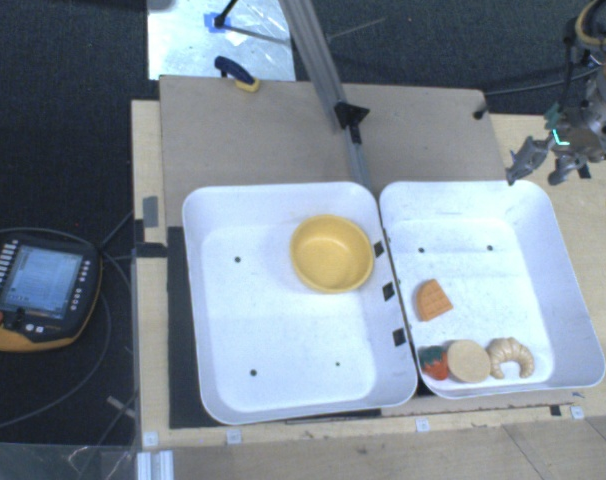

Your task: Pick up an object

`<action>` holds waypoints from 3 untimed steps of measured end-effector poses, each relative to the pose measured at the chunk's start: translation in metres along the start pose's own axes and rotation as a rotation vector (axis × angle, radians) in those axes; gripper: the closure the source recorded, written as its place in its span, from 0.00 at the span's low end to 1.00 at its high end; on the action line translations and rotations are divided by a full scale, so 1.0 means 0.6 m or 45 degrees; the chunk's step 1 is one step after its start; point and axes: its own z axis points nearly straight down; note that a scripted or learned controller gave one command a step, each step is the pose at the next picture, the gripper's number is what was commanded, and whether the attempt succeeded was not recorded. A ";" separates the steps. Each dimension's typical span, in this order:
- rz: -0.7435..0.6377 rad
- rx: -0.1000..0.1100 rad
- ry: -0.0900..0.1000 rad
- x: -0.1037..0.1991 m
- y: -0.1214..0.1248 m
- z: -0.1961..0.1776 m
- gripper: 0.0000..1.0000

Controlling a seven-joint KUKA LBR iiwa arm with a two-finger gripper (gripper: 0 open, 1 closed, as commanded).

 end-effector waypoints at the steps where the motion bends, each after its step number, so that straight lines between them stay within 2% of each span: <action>1: 0.000 0.000 0.000 0.000 0.000 0.000 0.00; 3: 0.000 0.006 0.002 0.012 -0.018 0.200 0.00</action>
